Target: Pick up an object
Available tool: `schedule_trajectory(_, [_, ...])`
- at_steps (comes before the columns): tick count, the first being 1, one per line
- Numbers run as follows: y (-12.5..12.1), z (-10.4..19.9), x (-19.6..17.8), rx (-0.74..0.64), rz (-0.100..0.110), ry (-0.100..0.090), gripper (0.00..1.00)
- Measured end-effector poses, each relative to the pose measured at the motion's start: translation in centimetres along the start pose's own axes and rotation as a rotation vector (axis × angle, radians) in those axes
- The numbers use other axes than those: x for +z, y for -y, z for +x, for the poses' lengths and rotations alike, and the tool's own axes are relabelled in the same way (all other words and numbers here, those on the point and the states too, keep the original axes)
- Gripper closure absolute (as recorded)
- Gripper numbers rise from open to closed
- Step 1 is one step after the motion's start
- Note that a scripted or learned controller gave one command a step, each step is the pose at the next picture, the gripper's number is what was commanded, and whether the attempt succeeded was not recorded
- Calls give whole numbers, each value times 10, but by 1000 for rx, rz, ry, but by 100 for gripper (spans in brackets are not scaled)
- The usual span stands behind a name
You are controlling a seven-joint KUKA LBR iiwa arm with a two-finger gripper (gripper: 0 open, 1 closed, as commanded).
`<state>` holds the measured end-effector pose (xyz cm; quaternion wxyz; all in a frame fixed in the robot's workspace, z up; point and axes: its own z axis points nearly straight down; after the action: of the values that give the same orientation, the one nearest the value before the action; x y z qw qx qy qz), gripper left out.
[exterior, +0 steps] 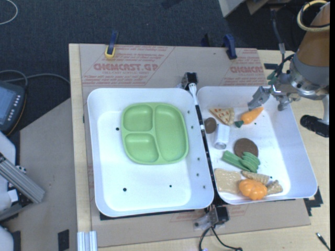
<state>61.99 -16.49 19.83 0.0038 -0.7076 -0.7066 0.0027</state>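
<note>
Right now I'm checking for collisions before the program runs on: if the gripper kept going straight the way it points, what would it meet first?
Most likely the toy carrot, lying just beyond the gripper in the right bin. Depth is hard to judge from this slanted view, so it might instead touch the bin floor beside the carrot.

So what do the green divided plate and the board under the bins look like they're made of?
Green divided plate: likely moulded plastic, smooth with a soft sheen and rounded compartment edges. Board: looks like brown paper-masked sheet, matte, printed with repeated red lettering; its core is hidden.
</note>
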Motion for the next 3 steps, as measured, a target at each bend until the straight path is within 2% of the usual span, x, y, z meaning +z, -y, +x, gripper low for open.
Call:
schedule_trajectory(1, [-2,0,-5,-2,-10,2,0])
schedule_trajectory(2, [-4,1,58,-2,-1,0,0])
schedule_trajectory(3, [-3,2,112,-2,-1,0,0])
